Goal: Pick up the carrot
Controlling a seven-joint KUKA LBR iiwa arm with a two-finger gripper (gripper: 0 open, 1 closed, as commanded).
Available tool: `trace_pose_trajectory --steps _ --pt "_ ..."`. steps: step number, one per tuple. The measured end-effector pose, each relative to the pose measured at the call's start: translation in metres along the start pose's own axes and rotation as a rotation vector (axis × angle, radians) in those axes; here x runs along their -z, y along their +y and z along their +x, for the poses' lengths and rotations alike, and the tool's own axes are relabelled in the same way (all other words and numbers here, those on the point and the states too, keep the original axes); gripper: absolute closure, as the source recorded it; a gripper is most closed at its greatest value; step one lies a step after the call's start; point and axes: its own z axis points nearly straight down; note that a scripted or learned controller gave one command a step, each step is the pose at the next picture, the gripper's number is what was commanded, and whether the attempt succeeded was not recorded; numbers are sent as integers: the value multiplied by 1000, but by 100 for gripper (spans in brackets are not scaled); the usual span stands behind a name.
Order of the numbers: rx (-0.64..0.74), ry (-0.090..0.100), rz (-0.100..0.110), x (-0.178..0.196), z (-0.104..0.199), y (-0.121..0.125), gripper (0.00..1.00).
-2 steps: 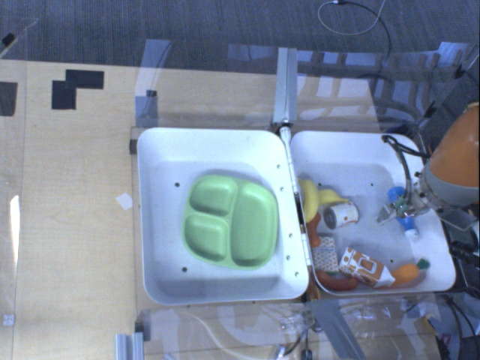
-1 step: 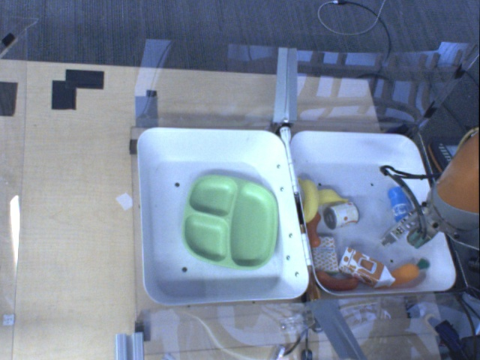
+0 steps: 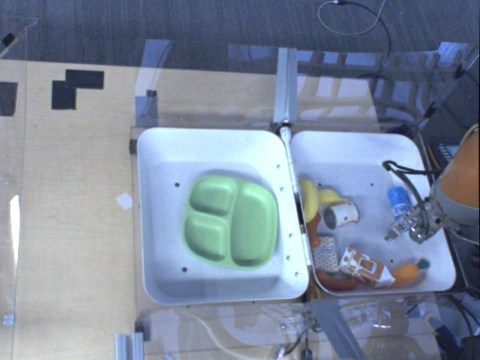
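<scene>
- You see a pale wooden bench with dark grey carpet behind it.
- Two white bins sit side by side: the left bin holds a green divided plate.
- The gripper hangs over the right bin; I cannot tell its opening, and nothing is seen in its grasp.
- The carrot, orange with a green end, lies at this bin's near right corner, beside a small carton.
</scene>
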Motion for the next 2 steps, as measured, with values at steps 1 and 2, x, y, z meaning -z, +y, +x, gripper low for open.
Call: trace_pose_trajectory --steps 1,2 --pt "61 16 10 37 -10 14 100" --pt "242 13 8 143 -3 2 100"
